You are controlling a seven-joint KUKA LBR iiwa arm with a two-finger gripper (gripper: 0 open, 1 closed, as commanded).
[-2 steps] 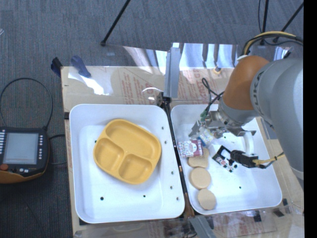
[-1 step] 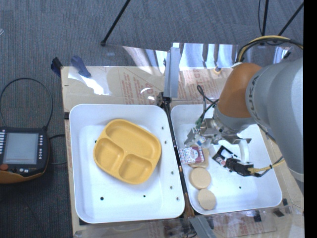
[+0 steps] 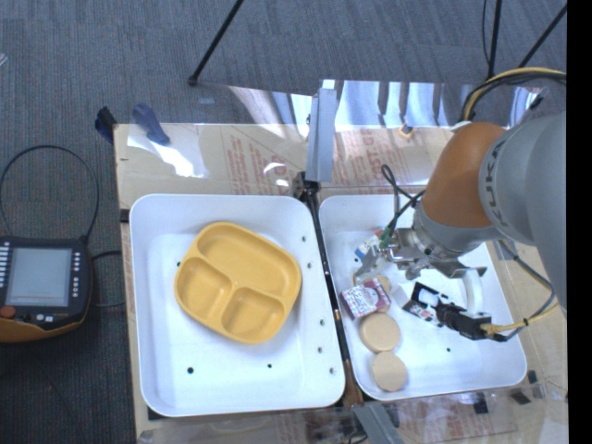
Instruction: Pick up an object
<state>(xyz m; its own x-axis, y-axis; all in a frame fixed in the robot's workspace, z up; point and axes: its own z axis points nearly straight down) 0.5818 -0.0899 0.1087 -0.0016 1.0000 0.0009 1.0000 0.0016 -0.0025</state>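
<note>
The gripper (image 3: 393, 259) hangs over the right bin (image 3: 504, 363); whether it is spread or closed, I cannot tell. Just below it lie a packet (image 3: 364, 298) and two discs (image 3: 380, 332). A yellow tray (image 3: 238, 282) fills the left bin (image 3: 157, 359).

yellow tray (image 3: 239, 281), white bins (image 3: 153, 239)

Right bin (image 3: 499, 363) crowded by arm (image 3: 499, 192); left bin's (image 3: 157, 359) border lies bare around yellow plate (image 3: 239, 282).

Arm (image 3: 532, 178): I see a bulky grey casing.
Band (image 3: 462, 178): a glossy orange collar above the wrist.
Cables (image 3: 504, 81): yellow and black, looping behind my arm.
</note>
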